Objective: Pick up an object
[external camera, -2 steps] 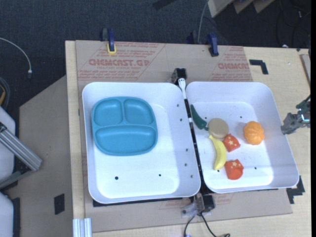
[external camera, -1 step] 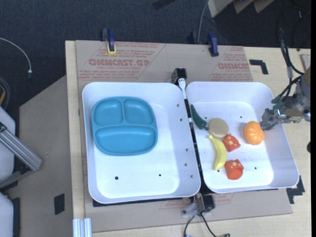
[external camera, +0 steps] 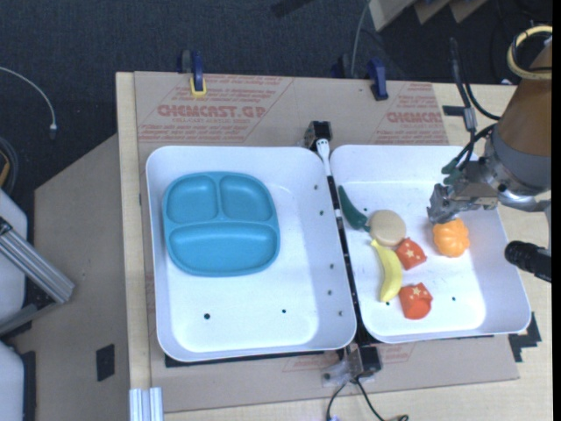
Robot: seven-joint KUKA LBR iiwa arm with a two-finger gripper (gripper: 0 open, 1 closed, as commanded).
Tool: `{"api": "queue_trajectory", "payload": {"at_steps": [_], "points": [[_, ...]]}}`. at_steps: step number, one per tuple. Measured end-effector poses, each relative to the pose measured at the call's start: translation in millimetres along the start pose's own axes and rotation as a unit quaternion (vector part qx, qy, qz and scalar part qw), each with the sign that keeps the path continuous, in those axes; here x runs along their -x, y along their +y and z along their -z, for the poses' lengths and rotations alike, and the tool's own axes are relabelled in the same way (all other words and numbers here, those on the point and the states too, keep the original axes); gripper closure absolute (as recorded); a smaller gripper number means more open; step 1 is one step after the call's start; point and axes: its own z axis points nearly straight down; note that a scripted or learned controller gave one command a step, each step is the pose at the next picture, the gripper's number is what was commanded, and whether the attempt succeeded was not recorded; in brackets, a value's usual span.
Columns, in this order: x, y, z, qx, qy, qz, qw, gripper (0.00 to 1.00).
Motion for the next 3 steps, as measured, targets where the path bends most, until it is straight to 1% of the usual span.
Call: {"api": "queue_trajectory", "payload": {"at_steps": [1,2,3], "points": [[-53,1,-16,-0.002,0.001,-0.001,1.0,1.0],[-106,12,-14,0.0,0.0,0.0,1.0,1.0],[-153,8,-13,0.0,0.0,-0.001,1.0,1.0]]}}
